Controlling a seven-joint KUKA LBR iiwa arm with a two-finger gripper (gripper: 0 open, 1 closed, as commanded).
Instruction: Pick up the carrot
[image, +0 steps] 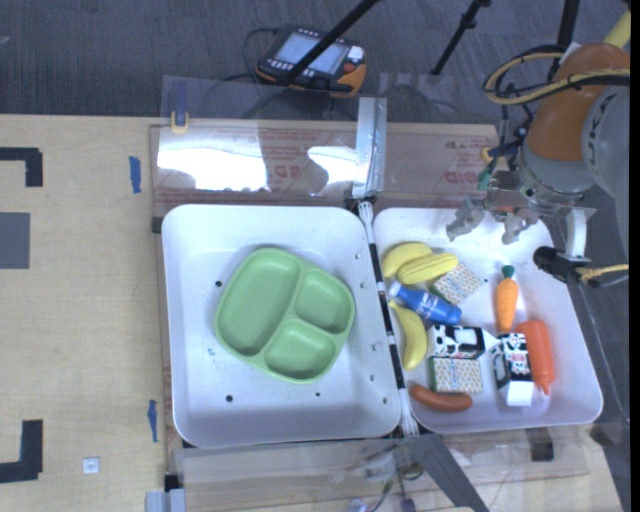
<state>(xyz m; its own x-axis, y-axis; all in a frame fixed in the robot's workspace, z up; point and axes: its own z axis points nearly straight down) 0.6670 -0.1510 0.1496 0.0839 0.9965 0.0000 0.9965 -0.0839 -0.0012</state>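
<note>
The carrot (507, 302) is small and orange with a green top. It lies in the right bin (585, 400) near its right side, with the green end pointing to the back. My gripper (488, 226) hangs over the back of the right bin, up and to the left of the carrot and apart from it. Its two grey fingers (459, 222) are spread open with nothing between them.
A longer orange-red piece (541, 354) lies just right of the carrot. Also in the right bin are bananas (420, 265), a blue bottle (425, 303), a cracker box (458, 283), cow-print cartons (456, 342) and a sausage (440, 399). The left bin (190, 250) holds a green divided plate (287, 313).
</note>
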